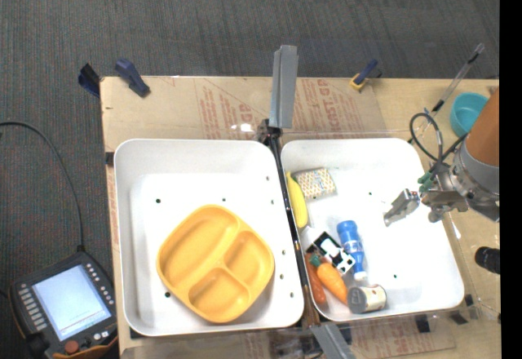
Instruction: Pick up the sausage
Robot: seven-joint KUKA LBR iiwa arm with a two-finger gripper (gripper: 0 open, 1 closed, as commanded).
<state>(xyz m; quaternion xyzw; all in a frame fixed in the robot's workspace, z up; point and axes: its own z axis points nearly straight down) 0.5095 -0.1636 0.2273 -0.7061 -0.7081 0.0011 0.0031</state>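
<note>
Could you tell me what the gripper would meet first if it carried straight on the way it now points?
The gripper points leftward and down over the right bin; most likely bare bin floor, perhaps the blue bottle. Depth is unclear.

Two white bins [130,186] [424,178], one yellow plate [216,263], one carrot [330,280].

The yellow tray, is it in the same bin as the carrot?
No, the yellow tray lies in the left bin, the carrot in the right bin.
</note>
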